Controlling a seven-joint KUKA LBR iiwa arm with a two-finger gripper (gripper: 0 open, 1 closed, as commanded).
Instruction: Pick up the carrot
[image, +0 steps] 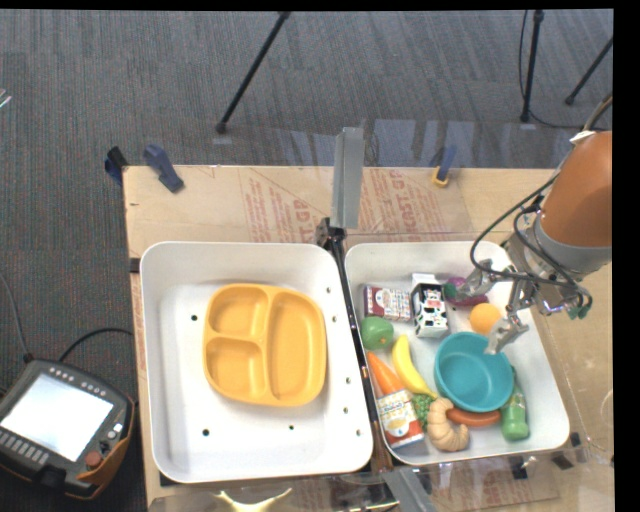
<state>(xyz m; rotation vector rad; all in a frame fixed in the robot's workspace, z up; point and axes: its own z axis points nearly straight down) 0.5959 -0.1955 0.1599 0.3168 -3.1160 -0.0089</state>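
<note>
Your carrot (383, 372) lies at the right bin's (556, 385) left edge, hemmed by a lime (377, 331), a banana (408, 365) and a bottle (400, 418). Its long axis runs diagonally, tip toward the lime. The gripper (498, 311) hangs over the bowl's (473, 374) far rim beside an orange (485, 317), fingers spread, holding nothing.

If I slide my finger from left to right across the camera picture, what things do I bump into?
Black tablet with a screen on the floor → yellow divided plastic plate → orange carrot → yellow banana → teal round bowl → small green bottle → gripper.
</note>
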